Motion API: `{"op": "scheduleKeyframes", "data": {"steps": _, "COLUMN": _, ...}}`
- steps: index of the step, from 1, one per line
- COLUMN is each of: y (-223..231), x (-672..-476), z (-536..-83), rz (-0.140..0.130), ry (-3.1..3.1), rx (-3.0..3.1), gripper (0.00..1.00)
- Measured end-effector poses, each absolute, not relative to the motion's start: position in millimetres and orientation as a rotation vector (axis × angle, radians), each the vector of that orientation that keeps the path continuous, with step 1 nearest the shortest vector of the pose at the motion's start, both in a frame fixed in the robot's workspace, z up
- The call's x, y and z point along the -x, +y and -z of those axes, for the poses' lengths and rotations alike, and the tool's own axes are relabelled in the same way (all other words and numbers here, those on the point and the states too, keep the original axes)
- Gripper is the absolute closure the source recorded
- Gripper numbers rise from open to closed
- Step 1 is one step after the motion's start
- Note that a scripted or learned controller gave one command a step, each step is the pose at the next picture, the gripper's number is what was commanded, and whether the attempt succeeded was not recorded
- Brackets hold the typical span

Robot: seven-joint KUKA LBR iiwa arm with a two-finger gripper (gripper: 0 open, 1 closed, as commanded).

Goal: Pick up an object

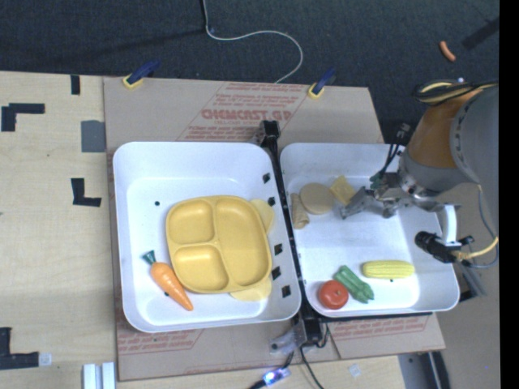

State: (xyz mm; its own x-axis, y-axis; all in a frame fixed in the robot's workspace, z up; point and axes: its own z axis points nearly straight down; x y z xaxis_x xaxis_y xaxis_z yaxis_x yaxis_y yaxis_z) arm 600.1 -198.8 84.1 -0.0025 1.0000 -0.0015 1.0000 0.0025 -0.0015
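Over the right bin [422, 241] I have the end effector [350, 210] low above the white floor, its dark metal fingers reaching toward the divider between the two bins; from this slanted view I cannot tell whether they are apart or together, and I see nothing caught between them. Just beyond the tip sits a tan, round, flat disc like a biscuit [316, 199], smooth and matte, and just beside it toward the far wall a pale yellow wedge [343, 188] with soft edges. Nearer to me than the end effector, along the front of the same bin, lie three glossy plastic toy foods: a yellow corn cob [388, 270] with a ribbed surface, lying flat; a green pod-shaped piece [354, 283], knobbly and set at a slant; and a round red tomato [332, 295] touching the green piece. Any of these could serve as the object to pick, and all rest on the bin floor. Past the divider, well apart from the end effector, the left bin [134, 185] holds a pale yellow compartment tray [217, 243], smooth moulded plastic with rounded corners and three hollows, lying on a thinner yellow sheet [262, 214] that pokes out at its edges. An orange carrot [171, 284] with a green top lies just beside the tray's near corner. Both bins are shallow, white and rounded, set on brown cardboard [243, 108] over the tabletop [49, 241].
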Motion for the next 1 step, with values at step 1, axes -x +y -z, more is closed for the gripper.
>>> {"op": "scheduleKeyframes", "data": {"steps": 1, "y": -198.8, "x": -601.0, "z": -95.8, "rz": -0.002, "ry": -2.228, "rx": 2.22, "gripper": 1.0}}
